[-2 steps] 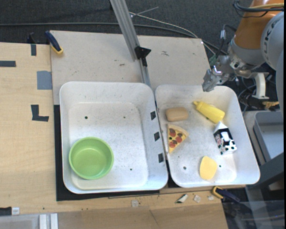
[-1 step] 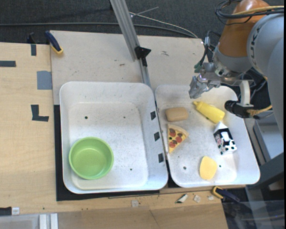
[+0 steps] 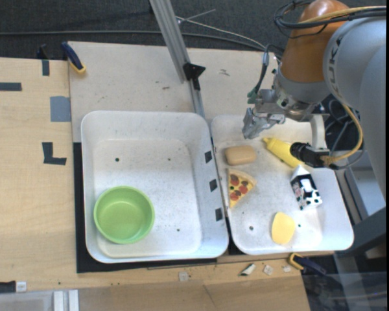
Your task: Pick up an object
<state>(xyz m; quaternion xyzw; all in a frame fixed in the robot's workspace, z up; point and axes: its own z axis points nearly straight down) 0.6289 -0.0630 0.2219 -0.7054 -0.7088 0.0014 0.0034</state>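
Note:
My gripper hangs over the back of the right bin, its metal fingers pointing down just above and behind a tan bread roll. Nothing shows between the fingers. A yellow mustard bottle lies just right of the gripper. A pizza slice lies in front of the roll. A small black-and-white bottle rests further right, and a yellow wedge sits near the bin's front.
The left bin holds a green bowl in its front left corner. A slanted metal pole crosses behind the bins. Cables and the arm's body crowd the right side.

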